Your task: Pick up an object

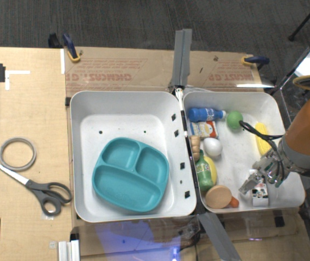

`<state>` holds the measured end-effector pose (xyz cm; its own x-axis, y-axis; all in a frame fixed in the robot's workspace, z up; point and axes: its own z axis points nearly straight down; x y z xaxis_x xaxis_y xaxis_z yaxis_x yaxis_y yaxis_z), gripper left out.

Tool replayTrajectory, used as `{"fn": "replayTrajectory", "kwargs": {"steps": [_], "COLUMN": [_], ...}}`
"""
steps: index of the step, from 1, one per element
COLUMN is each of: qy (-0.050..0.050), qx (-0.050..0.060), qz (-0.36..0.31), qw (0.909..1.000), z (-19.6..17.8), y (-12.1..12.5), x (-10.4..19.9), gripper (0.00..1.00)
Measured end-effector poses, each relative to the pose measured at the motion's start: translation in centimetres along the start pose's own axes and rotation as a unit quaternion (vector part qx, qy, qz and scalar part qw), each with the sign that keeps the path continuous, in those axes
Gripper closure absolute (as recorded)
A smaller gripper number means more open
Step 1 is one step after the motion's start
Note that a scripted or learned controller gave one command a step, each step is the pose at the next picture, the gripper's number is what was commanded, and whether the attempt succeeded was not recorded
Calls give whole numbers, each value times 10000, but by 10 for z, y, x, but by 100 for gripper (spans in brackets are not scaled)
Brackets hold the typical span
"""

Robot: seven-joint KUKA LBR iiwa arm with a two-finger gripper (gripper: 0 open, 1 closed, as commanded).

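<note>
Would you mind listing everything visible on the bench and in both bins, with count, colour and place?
Divided plate: one, teal, in the left bin.
Bottle: one, blue, top left of the right bin.
Ball: one, green, beside the bottle.
Egg: one, white, by the divider.
Banana: one, yellow, right side of the right bin.
Green bottle: one, green and yellow, along the divider.
Round lid: one, tan, front of the right bin.
Scissors: one, grey handles, bench left.
Tape roll: one, grey, above the scissors.
Clamps: two, blue and yellow, on the cardboard.
Gripper: one, grey, low in the right bin's front right corner.
</note>
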<state>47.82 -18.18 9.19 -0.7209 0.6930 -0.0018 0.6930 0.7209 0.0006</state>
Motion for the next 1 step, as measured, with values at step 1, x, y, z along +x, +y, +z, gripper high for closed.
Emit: {"fn": "replayTrajectory", "kwargs": {"steps": [1], "qy": [-95], "qx": [-60], "qz": [-19], "qw": [9999], "z": [-13], "y": [6], "x": [-5], "gripper": [100]}}
